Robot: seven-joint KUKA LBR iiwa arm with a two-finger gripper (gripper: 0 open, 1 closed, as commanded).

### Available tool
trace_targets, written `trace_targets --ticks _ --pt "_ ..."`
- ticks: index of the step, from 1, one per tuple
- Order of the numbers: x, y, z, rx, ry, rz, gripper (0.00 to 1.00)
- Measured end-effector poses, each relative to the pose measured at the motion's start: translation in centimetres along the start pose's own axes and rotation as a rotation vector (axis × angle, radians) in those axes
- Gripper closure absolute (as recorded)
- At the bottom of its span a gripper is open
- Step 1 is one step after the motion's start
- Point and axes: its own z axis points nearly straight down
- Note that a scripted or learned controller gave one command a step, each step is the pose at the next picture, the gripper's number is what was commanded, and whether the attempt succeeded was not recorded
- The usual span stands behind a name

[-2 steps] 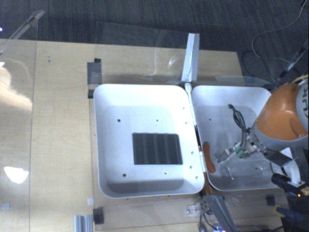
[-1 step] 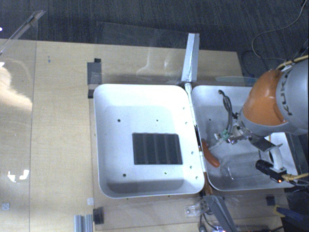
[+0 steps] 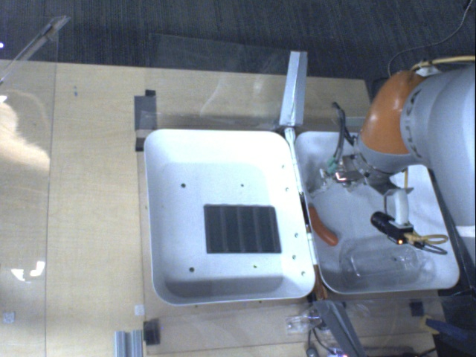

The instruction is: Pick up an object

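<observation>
Grey arm (image 3: 446, 132) hangs over the right bin (image 3: 357, 210), jaws low near its far-left corner; whether they are released or clenched cannot be told. The left bin (image 3: 178, 199) beside it carries a dark ribbed pad (image 3: 242, 229). A clear vessel (image 3: 379, 262) lies by the right bin's near wall. An orange oblong (image 3: 323, 227), the likeliest target, lies at its left wall, just nearward of the jaws, long axis roughly along that wall.

The grey arm (image 3: 446, 117) enters from three o'clock. Its orange-banded wrist (image 3: 388, 114) points toward nine o'clock, gripper (image 3: 338, 175) at its tip.
</observation>
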Motion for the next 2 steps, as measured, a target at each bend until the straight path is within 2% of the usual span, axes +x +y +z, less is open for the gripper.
trace_targets --ticks 1,2 --pt "0.13 0.28 -1.27 -0.008 -0.002 -0.01 1.0" --pt "0.15 0.28 -1.26 -0.007 -0.002 -0.01 0.0"
